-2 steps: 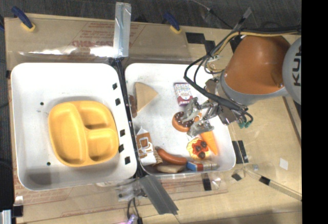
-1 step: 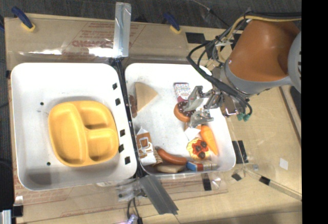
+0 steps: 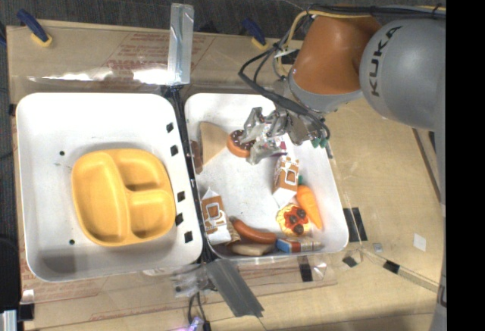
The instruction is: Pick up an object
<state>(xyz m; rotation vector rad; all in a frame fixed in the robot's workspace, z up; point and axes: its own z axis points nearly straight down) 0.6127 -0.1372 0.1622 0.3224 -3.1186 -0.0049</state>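
My gripper (image 3: 258, 142) hangs low in the right bin (image 3: 239, 106), near its back middle, right beside a small brown ring-shaped toy (image 3: 237, 144) at its left. Whether anything sits between its parts cannot be made out. Toy food lies around the bin: a gingerbread-house piece (image 3: 286, 173), an orange carrot (image 3: 310, 205), a pizza-like piece (image 3: 292, 220), a brown sausage (image 3: 253, 232), another small house piece (image 3: 214, 213) and a tan wedge (image 3: 212, 138) at the back left.
The left bin (image 3: 45, 125) holds a yellow divided tray (image 3: 123, 195). The grey arm and its orange band (image 3: 333, 53) overhang the right bin's back right corner. Cables loop beside the wrist. Blue clamps (image 3: 34, 26) grip the bench's far edge.
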